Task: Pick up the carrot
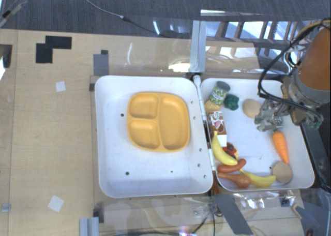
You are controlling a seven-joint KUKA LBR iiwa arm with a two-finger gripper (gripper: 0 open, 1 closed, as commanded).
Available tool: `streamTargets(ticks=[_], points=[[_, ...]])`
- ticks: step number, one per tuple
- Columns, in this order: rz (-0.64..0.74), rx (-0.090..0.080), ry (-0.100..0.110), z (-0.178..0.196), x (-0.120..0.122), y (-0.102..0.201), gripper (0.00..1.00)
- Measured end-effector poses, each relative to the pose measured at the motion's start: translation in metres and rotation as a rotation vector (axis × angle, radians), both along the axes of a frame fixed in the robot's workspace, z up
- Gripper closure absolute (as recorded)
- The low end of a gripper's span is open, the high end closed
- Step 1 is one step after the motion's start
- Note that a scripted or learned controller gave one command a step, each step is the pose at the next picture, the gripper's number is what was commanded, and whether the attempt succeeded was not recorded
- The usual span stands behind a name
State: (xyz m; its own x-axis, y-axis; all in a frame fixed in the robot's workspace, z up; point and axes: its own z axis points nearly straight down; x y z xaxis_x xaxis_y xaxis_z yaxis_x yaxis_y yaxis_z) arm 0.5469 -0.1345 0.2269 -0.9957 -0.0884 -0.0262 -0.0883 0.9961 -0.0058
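While carrot (280, 146) lies in R bin (305, 178) | L bin (111, 142): yellow tray (158, 121) | hand (269, 120): grip unclear

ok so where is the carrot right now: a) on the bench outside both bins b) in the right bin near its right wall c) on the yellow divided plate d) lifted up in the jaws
b: the carrot lies on the floor of the right bin near its right wall, just below the gripper and not between its jaws.
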Motion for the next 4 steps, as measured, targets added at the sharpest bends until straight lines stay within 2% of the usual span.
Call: streamTargets(ticks=[1, 2, 3, 4], points=[[0.535, -0.002, 0.025, -0.129, -0.034, -0.046, 1.0], [0.436, -0.009, 0.012, -0.058, -0.002, -0.049, 1.0], [0.657, -0.012, 0.013, -0.137, -0.035, -0.07, 1.0], [0.833, -0.022, 0.009, 0.01, -0.022, -0.072, 1.0]])
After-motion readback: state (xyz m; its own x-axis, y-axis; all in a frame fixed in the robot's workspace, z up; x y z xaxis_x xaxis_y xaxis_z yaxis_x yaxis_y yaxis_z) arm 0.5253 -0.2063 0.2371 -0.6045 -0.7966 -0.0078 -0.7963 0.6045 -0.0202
